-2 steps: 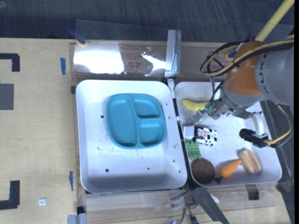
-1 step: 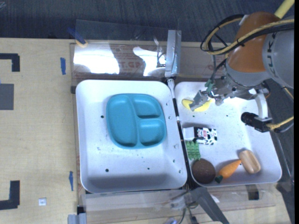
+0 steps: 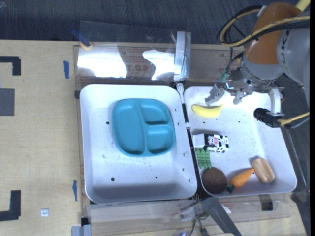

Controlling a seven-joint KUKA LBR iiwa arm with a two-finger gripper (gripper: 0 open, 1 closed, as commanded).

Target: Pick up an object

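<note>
My gripper (image 3: 226, 97) hangs over the back of the right bin (image 3: 280, 146), its two fingers spread apart with nothing between them. A yellow banana (image 3: 206, 111) lies just below and left of the left fingertip, apart from it. Further forward lie a black-and-white toy cow (image 3: 216, 142), a green ridged piece (image 3: 203, 157), a dark brown round fruit (image 3: 214, 179), an orange carrot (image 3: 242, 177) and a tan bread roll (image 3: 263, 170).
The left bin (image 3: 93, 171) holds a blue divided plate (image 3: 143, 126). A clear plastic panel with a metal bracket (image 3: 181, 55) stands behind the bins. Cables (image 3: 241, 21) loop above the wrist at the upper right.
</note>
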